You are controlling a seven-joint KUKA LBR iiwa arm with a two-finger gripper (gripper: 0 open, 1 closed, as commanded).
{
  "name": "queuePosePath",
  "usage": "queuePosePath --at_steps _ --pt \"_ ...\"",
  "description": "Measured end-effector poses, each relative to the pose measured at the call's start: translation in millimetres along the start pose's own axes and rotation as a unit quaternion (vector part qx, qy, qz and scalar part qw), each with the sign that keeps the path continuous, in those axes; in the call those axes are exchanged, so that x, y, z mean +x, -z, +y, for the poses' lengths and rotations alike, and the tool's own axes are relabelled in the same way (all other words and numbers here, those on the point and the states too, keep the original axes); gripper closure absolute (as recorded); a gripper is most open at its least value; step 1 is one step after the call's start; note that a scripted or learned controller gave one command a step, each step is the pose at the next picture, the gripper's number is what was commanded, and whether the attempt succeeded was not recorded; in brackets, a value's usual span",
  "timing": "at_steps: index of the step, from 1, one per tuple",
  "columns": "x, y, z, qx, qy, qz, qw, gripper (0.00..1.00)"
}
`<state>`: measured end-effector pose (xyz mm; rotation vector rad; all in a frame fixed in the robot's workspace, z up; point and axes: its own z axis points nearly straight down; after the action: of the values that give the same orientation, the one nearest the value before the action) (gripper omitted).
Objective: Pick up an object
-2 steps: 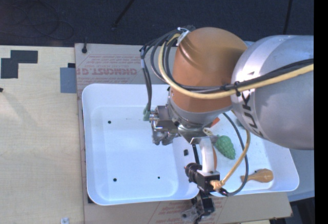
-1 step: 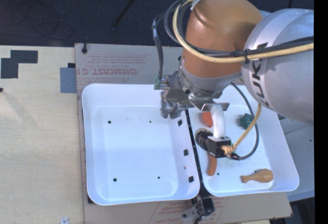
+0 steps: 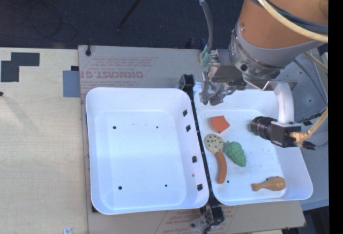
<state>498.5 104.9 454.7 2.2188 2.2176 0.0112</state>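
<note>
Arm (image 3: 278, 8): grey w/ orange band, over right bin's (image 3: 300, 185) far edge.
Pincer (image 3: 214, 96): fingers slightly apart, nothing betw. them.
Green toy (image 3: 236, 153): below pincer, toward near side.
Orange sausage (image 3: 221, 167): nearer than the green toy, by divider.
Drumstick (image 3: 269, 184): farthest off, near-right.
Orange block (image 3: 220, 123): closest, just below pincer; likely best target. Advice: centre over block, drop straight, close on flat sides.

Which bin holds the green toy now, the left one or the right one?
The right bin. The green toy lies on its floor beside a round spotted piece and an orange sausage-shaped toy, right of the divider.
</note>
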Motion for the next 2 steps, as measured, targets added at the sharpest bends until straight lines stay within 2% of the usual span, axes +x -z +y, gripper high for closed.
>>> queuePosePath --at_steps 1,2 --pt "61.3 22.8 -20.2 0.005 0.003 -0.001 1.0000 1.00" --pt "89.8 86.2 -11.6 0.003 0.002 0.000 1.0000 1.00"
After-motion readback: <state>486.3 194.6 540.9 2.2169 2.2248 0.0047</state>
